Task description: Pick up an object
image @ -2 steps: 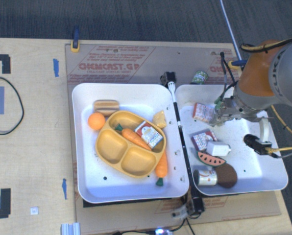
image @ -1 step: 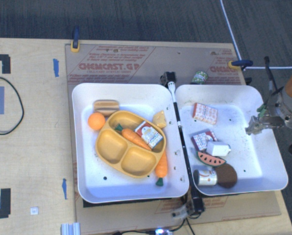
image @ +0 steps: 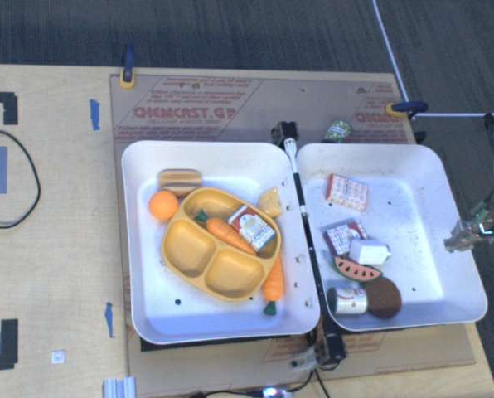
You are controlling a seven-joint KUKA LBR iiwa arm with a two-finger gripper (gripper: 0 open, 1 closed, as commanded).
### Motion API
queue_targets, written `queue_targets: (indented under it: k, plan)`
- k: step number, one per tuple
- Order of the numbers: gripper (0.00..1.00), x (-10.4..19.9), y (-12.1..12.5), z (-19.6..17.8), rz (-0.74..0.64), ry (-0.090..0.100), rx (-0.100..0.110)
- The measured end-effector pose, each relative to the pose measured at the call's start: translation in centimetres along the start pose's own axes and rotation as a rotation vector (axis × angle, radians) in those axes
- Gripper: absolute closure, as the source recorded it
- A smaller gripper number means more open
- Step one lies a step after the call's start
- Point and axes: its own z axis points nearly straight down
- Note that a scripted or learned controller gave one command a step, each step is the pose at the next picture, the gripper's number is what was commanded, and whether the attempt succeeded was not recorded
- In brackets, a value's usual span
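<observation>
Camera view: toy food lies in two white bins, and the pincer (image: 467, 237) hangs at the right bin's (image: 446, 189) far right rim; whether it is open or closed I cannot tell

The watermelon slice (image: 356, 269), centre-left in the right bin beside a white block (image: 369, 253), looks light, stiff and slick; I would grip across its narrow sides

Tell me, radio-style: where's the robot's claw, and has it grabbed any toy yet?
Gripper at right bin's outer rim, nothing seen in it. Watermelon slice, brown round piece, can all lying in bin. Path clear.
</observation>
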Motion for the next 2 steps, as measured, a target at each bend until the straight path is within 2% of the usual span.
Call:
queue_targets:
  k: [1, 2]
  plan:
    - [1.0, 10.84, 5.92, 0.45, -0.004, 0.0, -0.003]
    - [0.0, 10.7, 5.88, 0.44, -0.002, -0.001, -0.003]
